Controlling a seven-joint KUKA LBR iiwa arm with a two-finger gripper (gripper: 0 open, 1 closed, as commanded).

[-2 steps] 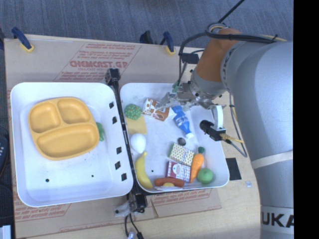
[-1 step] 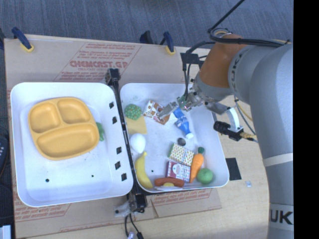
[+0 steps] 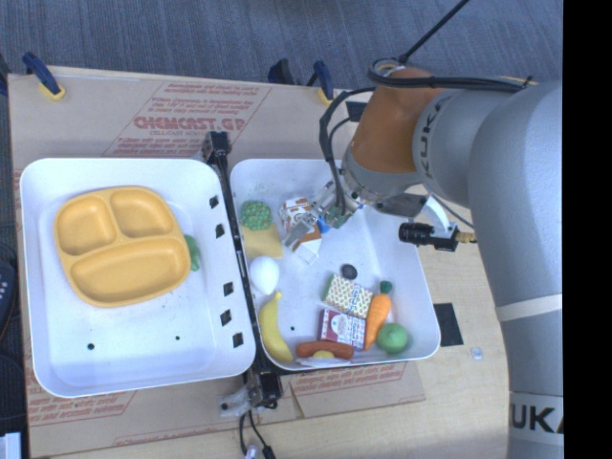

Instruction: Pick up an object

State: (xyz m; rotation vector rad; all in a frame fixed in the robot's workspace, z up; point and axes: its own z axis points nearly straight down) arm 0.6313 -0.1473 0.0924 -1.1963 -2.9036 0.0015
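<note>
My fingers (image 3: 308,224) sit low near the right bin's (image 3: 416,256) far edge, seemingly pinching a small white-and-orange item (image 3: 298,214); I should lift straight, slowly, clear of the broccoli (image 3: 255,215).

In the right bin (image 3: 406,256), a cluster of small toy foods is seen. A green broccoli head (image 3: 255,214) is set near the upper left corner, with a pale yellow block (image 3: 265,244) touching it just below. A white egg (image 3: 263,274) lies under that, and a yellow banana (image 3: 273,328) is curved along the left wall. A reddish sausage (image 3: 324,350) is laid flat by the front wall. 2 small printed boxes (image 3: 347,296) are placed side by side, tilted. An orange carrot (image 3: 378,317) is angled beside them, and a green lime (image 3: 392,338) rests in the front right corner. A small dark disc (image 3: 348,272) lies mid-bin.
</note>
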